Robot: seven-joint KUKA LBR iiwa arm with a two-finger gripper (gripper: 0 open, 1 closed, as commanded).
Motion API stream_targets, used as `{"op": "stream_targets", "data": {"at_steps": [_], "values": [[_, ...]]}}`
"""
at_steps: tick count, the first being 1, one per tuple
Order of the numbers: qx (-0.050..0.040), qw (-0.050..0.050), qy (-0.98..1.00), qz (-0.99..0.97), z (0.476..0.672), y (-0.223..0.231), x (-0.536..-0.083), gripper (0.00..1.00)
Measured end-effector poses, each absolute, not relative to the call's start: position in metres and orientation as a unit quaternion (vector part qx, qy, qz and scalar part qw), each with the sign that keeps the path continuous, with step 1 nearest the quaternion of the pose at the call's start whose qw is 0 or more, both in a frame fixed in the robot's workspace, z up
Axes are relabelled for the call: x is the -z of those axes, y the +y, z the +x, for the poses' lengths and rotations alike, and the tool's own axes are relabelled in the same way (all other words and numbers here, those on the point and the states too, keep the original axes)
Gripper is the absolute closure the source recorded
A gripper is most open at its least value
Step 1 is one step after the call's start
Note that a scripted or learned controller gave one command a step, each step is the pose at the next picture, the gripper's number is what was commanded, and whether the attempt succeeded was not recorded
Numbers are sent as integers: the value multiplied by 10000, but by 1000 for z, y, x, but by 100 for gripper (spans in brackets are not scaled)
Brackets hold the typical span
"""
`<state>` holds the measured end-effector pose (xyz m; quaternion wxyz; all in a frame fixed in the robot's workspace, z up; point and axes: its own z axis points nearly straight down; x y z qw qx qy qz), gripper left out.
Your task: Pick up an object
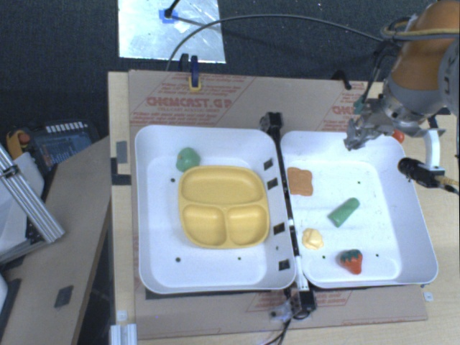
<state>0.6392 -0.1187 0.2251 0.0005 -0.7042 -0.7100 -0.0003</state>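
My gripper hangs over the far edge of the right bin, with the arm's orange band above it. Nothing shows between its fingers. In the right bin lie an orange-brown flat piece, a green cylinder, a small pale yellow piece and a red strawberry-like toy. All of them sit nearer the camera and to the left of the gripper. In the left bin a yellow divided tray rests in the middle, with a small green object at its far left corner.
A black divider with clips runs between the two bins. Cables arc over the bench behind the bins. A shiny foil sheet lies at the back, and grey equipment stands on a table at the left.
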Motion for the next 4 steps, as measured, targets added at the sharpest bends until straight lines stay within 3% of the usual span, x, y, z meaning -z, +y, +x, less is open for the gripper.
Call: {"op": "stream_targets", "data": {"at_steps": [3, 4], "values": [[8, 5, -7105, -7037, 599, 22, -223, 100], [5, 6, -7103, -7039, 596, 70, -216, 100]]}}
